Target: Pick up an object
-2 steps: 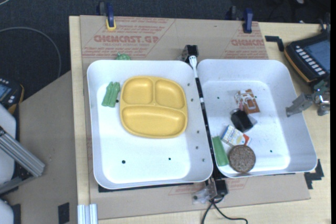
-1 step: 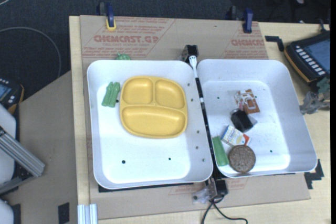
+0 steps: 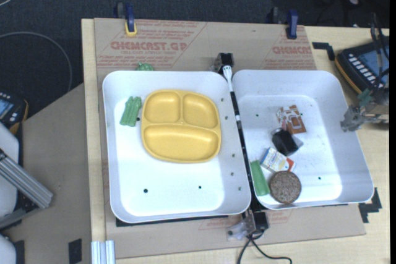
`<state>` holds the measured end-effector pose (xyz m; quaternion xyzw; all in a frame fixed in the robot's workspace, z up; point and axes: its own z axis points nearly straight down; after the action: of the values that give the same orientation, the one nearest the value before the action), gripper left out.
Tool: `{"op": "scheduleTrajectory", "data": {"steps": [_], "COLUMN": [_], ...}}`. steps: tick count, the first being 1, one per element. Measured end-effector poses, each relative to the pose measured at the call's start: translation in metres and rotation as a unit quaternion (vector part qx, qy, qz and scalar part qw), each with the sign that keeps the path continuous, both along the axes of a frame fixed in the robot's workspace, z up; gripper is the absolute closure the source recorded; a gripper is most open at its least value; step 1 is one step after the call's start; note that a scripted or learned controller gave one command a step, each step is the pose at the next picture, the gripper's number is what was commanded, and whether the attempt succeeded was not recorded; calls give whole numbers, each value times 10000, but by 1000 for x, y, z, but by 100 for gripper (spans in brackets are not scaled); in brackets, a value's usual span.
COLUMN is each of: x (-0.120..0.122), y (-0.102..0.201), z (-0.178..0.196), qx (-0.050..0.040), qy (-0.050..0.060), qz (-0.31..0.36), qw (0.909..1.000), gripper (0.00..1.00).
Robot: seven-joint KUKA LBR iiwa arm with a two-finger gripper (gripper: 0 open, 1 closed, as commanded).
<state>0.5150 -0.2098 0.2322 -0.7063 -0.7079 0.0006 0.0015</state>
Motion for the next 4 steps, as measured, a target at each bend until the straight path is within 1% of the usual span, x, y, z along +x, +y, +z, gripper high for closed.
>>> {"op": "scheduleTrajectory", "data": {"steps": [1,3,4], "x": [79,78,81], "y": [11,9,46], "z": [-39,-14,-84], "qx": [-10,-38,15], "qy": [-29,-64,25], "qz": [13,6,6], "qw": [10000,10000,10000], "gripper": [100,100,100]}}
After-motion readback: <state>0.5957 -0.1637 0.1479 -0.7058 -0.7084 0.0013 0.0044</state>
